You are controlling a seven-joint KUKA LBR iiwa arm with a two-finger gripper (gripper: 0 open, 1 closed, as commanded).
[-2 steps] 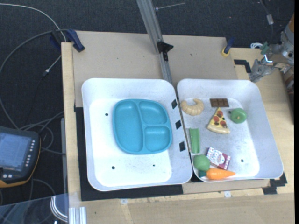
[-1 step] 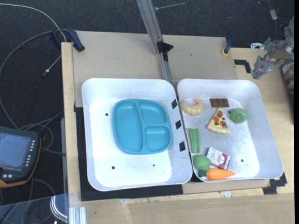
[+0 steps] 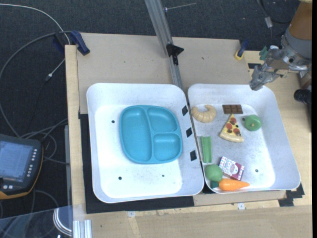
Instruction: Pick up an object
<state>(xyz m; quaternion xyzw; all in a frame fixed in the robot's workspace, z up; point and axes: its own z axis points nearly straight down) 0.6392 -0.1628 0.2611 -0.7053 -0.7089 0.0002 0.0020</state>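
The right bin [image 3: 277, 148] holds toy food: a croissant [image 3: 204, 113], a chocolate bar [image 3: 232, 109], a pizza slice [image 3: 232, 129], a green apple [image 3: 252, 123], a green stick [image 3: 206, 148], a pink packet [image 3: 231, 168], a green ball [image 3: 213, 172] and a carrot [image 3: 233, 185]. My gripper [image 3: 257, 83] hangs at the bin's far right corner, above the rim, well apart from every item. Nothing shows between its fingers.
The left bin [image 3: 99, 133] bears a blue divided plate [image 3: 150, 133]. A metal pole [image 3: 161, 21] slants down to the gap between the bins. Blue clamps [image 3: 79, 42] sit on the bench's far edge, cables and a pendant [image 3: 17, 165] lie at left.
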